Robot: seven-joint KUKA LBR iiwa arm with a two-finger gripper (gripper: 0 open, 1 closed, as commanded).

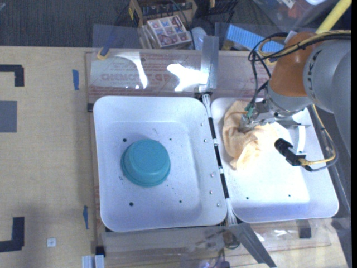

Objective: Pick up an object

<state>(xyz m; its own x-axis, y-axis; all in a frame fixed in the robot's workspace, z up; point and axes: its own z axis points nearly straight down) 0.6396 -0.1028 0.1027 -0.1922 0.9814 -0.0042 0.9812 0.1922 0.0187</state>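
The jaws (246, 120) sit low over the upper part of a crumpled yellow cloth (241, 139), at the far left of the right bin (290, 197); whether they stand wide, narrow or pinched on the fabric I cannot tell, since the wrist and its cabling cover them from above; the cloth lies bunched against that bin's left wall, near the divider between the 2 bins, and its top fold looks gathered up toward the tool, though that may only be how it is heaped; a teal bowl (146, 161) rests upside down near the middle of the left bin (111, 116), well apart from the arm (312, 66), so the cloth reads as the chosen target; I judge the step in hand to be the grasp itself, at or just after the descent; the next move calls for a firm close on a thick fold and a straight lift clear of the bin wall; soft fabric may slip free or drag along the floor of the bin, so the lift should be slow enough to show whether the cloth truly rises off the worktop side of the bin
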